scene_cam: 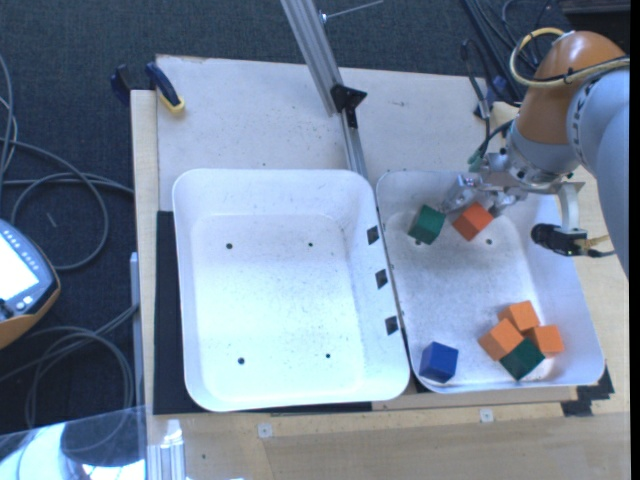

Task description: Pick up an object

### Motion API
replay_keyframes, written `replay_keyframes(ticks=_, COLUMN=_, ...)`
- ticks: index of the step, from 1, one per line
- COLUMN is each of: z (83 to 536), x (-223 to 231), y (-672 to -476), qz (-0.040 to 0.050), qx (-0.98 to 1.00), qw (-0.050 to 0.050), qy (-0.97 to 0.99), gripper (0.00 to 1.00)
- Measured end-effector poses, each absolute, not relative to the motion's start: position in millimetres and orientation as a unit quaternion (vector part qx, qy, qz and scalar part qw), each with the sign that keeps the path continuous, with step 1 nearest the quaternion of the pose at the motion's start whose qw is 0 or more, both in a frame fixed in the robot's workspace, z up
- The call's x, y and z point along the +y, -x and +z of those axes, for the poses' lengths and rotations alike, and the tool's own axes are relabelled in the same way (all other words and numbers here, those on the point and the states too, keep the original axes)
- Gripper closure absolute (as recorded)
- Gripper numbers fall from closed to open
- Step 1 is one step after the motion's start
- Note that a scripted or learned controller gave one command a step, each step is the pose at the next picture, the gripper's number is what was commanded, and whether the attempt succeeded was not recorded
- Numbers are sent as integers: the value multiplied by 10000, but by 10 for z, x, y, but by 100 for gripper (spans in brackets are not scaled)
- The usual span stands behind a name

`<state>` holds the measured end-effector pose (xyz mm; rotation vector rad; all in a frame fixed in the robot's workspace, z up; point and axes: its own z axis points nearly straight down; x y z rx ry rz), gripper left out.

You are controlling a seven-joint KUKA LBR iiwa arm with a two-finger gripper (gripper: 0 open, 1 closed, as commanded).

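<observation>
End effector (477, 200) just above a tilted orange block (472, 221)

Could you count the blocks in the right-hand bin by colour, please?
Orange blocks: 4
Green blocks: 2
Blue blocks: 1
Total: 7 blocks

Orange block (472, 221) tilted in the right bin's (440, 278) far end.
</observation>
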<state>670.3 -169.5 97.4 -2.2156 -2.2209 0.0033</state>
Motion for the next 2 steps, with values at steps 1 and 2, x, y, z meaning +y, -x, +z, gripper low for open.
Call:
replay_keyframes(ticks=1, z=1124, x=-1705, y=-6720, qz=-2, qx=-7080, qw=-7, qy=7063, gripper=100)
replay_keyframes(ticks=2, z=1117, x=-1704, y=-6717, qz=3, qx=-7081, qw=-3, qy=7061, gripper=0)
